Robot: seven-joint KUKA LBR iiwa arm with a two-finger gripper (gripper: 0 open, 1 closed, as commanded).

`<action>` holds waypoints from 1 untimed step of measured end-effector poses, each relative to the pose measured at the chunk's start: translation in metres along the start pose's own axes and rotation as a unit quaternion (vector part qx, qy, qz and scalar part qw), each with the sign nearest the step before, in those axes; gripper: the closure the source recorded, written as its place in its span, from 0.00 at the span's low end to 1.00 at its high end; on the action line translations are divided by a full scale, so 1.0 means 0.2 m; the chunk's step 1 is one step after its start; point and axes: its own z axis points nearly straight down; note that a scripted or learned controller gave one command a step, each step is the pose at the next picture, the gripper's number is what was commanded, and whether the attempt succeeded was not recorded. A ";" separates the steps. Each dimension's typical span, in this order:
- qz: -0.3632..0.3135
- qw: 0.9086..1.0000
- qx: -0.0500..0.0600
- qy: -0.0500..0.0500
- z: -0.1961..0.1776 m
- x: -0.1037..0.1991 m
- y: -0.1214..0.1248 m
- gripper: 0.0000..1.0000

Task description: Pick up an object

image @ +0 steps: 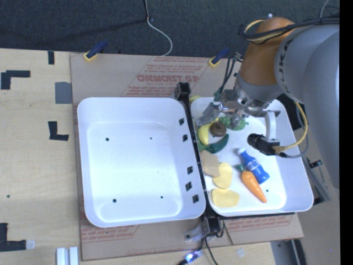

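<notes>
You have the gripper (223,115) down low over the upper left part of the right bin (292,148), just above a tight knot of toys — a yellow piece (204,135), a small brown round piece (218,129) and a dark green curved piece (219,144). From this slanted view you cannot tell how the jaws stand, nor whether anything sits between them; the wrist and cabling hide that part.

Any object counts, so choose with care. The knot under the tool is crowded, with pieces touching one another, and a closing there may pinch two things or push one aside. If you commit to it, centre on the brown piece and come straight down. The blue bottle (254,166) and the orange carrot (253,186) lie side by side nearer the front — easier targets, I judge, as do the pale yellow slices (223,175). The left bin (88,148) lies beside it.
</notes>
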 end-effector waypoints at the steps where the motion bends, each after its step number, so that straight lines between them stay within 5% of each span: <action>1: -0.006 1.000 -0.004 0.002 -0.02 0.77 -0.02 0.00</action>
